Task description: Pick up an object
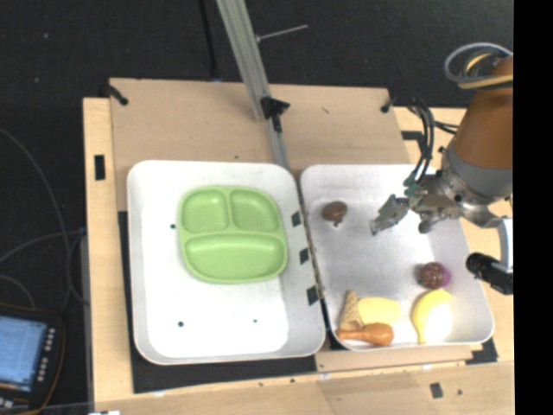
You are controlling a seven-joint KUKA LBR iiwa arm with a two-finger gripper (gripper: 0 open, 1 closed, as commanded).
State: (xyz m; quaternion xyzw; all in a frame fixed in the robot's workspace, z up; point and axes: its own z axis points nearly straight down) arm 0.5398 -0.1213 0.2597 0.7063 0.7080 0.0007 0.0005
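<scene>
In the right bin (363,184) lie a small brown piece (334,211) near the left wall, a dark purple round fruit (433,275), a yellow lemon-like fruit (434,313), a pale yellow block (378,309), a tan wedge (350,309) and an orange carrot-like piece (373,334). My gripper (406,218) hangs over the bin's upper middle, right of the brown piece and apart from it. Its two fingers stand spread with nothing between them.
The left bin (155,318) holds a green divided plate (232,234). A metal pole (244,46) slants up from between the bins. The arm's orange band (486,137) is at the right edge. A tablet (26,346) lies at bottom left.
</scene>
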